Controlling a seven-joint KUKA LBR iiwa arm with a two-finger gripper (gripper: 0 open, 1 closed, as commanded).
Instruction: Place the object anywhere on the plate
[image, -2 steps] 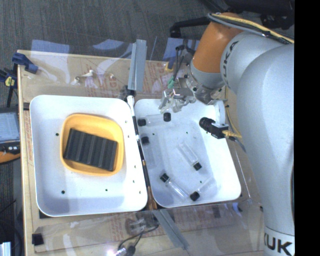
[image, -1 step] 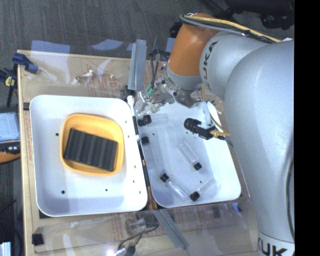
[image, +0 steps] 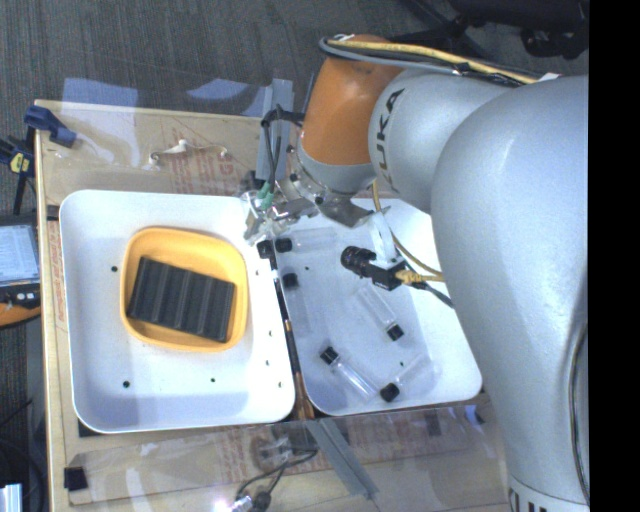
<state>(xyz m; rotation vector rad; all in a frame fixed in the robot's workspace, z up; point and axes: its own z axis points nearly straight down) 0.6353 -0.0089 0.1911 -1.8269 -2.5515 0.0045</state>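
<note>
Right, I have the gripper (image: 268, 208) hanging over the far edge of the bins, just where the left bin (image: 90, 390) and the right bin (image: 455, 385) meet. I cannot tell whether it is open or closed, and I see nothing I could call held.

The yellow plate (image: 140, 250) sits in the middle of the left bin with a dark ribbed block (image: 185, 297) already lying on it. That block's long axis runs from the plate's far-left toward its near-right, slightly tilted against the bin's edges.

From the gripper, the plate lies toward the left and a little nearer the bin's near edge, not far off.

In the right bin lie clear tubes with black caps (image: 362, 380), well apart from the gripper, toward that bin's near edge; the near one points along a diagonal. Which thing the task means I cannot say for certain
</note>
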